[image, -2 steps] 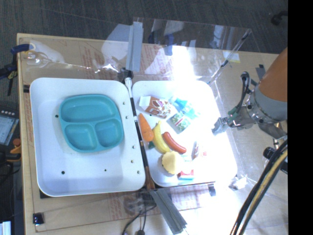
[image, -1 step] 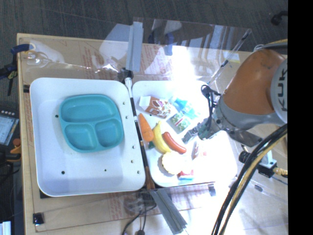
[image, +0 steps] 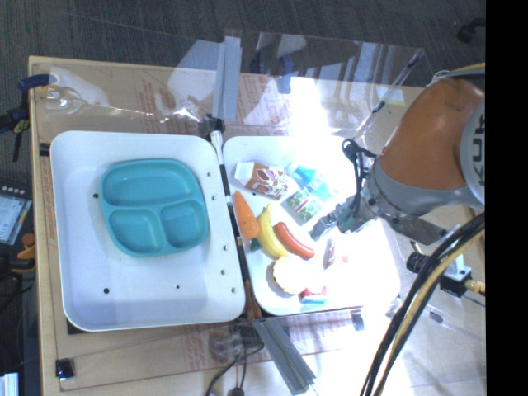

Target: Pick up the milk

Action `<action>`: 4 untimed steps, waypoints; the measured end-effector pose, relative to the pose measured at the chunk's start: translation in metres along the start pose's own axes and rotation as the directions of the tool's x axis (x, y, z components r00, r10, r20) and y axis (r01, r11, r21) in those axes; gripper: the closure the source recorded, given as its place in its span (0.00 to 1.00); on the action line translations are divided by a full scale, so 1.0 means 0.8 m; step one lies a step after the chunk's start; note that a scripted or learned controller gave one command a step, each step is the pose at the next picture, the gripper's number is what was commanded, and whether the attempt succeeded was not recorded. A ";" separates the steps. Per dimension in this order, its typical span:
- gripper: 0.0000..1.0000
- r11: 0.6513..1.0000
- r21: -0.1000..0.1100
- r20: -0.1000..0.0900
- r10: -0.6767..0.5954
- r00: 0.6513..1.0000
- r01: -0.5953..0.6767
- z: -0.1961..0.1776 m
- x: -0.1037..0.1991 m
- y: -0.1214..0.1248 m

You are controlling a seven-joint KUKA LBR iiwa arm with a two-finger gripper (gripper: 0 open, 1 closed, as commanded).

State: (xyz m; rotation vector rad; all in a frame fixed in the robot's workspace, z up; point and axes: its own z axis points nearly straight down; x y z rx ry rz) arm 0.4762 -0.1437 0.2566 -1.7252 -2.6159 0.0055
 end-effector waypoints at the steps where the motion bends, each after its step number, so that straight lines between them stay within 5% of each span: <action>1: 0.00 1.000 0.000 0.000 0.000 1.000 0.000 0.000 0.000 0.000; 2: 0.00 0.982 -0.003 0.002 -0.190 0.982 0.190 0.203 -0.102 0.061; 3: 0.00 0.998 -0.004 0.001 0.058 0.998 -0.058 0.207 -0.020 0.017; 4: 0.00 0.710 -0.004 -0.001 0.704 0.710 -0.704 0.207 -0.005 0.100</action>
